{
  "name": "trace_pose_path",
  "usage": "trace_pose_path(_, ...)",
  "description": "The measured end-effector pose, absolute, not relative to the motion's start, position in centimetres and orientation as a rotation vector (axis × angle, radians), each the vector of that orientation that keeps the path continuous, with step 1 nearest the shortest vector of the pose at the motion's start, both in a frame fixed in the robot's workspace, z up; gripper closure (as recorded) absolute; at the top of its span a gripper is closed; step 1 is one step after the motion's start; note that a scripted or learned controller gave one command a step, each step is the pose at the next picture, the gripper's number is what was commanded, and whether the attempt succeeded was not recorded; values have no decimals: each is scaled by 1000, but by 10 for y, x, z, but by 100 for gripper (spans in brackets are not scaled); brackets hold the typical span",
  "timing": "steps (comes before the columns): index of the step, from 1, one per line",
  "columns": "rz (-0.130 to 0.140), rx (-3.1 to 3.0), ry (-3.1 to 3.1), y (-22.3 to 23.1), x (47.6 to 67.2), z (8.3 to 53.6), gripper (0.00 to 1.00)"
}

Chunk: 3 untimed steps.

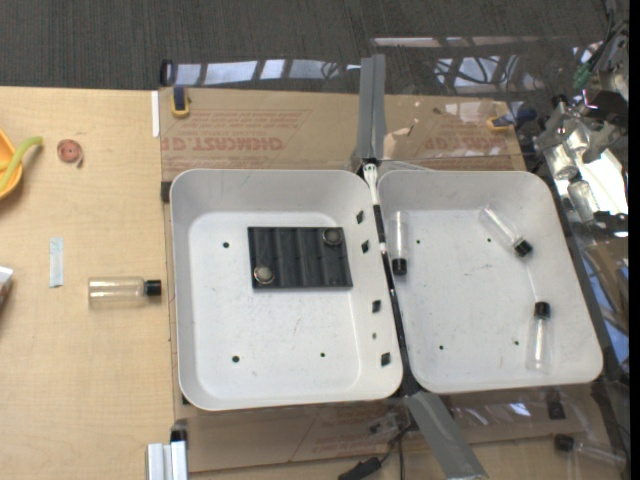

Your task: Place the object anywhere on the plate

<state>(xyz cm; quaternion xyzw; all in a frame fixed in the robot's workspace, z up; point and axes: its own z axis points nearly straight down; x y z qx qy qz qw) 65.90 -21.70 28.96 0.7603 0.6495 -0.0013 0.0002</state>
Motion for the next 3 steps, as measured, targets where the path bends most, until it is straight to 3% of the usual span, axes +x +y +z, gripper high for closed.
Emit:
trace_pose_path(1,-8,2700,1612,-171,593,208,100)
trace_pose_path(2,-5,2646,1693,-171,659,309,100)
trace_pose_path(3,-9,2694,1621,-105,591,240,100)
